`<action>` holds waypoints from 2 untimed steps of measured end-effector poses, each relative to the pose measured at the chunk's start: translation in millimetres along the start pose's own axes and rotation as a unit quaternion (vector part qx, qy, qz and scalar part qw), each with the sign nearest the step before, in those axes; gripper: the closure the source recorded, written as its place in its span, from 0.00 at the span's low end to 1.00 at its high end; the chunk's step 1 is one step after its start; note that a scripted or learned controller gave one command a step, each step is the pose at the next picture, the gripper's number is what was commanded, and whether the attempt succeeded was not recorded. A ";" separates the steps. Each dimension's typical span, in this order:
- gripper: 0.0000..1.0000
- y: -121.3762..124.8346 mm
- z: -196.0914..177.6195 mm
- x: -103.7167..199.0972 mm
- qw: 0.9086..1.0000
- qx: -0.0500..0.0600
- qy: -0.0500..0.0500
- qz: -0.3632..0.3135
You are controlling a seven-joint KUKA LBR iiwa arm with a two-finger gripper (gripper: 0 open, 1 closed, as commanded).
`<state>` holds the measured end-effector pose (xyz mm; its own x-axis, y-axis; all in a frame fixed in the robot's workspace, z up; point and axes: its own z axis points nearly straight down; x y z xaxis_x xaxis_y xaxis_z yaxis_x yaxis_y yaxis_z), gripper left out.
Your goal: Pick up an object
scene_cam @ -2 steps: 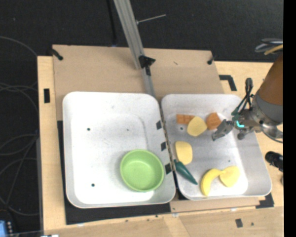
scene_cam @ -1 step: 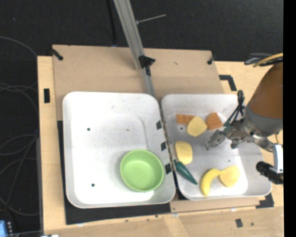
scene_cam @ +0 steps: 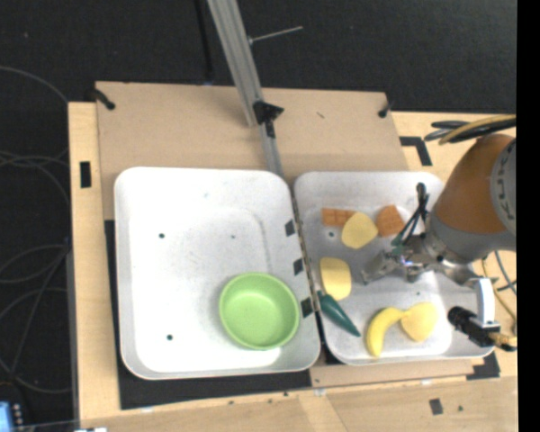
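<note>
The right bin holds several small things: an orange block, a yellow rounded piece, an orange-brown piece, a yellow block, a green pepper-like item, a yellow banana and a yellow wedge. My gripper reaches in from the right and hangs low over the middle of this bin, between the yellow rounded piece and the banana. Nothing shows between its fingers.
A light green bowl sits in the front right part of the left bin. A metal pole slants up from between the bins at the back. The arm's orange band overhangs the right bin's right side.
</note>
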<state>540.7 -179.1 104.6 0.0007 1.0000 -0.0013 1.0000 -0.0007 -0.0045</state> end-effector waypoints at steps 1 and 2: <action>0.00 0.1 3.9 -1.1 1.000 -0.002 0.000 0.000; 1.00 1.2 -7.3 -1.6 1.000 -0.004 0.000 0.002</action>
<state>541.8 -180.7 111.9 0.0046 1.0000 -0.0004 1.0000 -0.0046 0.0031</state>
